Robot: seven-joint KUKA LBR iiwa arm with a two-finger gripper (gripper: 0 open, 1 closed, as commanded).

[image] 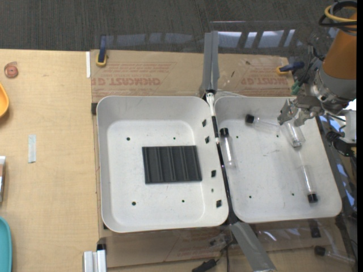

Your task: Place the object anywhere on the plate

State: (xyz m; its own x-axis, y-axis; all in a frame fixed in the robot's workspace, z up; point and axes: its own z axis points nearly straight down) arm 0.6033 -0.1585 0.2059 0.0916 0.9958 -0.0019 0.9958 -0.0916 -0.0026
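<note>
Lowermost in the right bin [329, 208], a clear, black-capped tube [307, 181] lies flat, light, slick, breakable, best taken mid-length; gripper [293, 118] hovers over another tube [294, 136], its fingers' spread indiscernible; dark ribbed plate [172, 164] occupies the left bin [113, 123]; arm cropped at right.

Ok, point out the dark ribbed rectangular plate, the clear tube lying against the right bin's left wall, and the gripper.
Dark ribbed rectangular plate [172, 164]: camera view, middle of its top.
Clear plastic tube with black cap [227, 150]: camera view, mid-body.
Gripper [295, 119]: camera view, between its fingertips.
</note>
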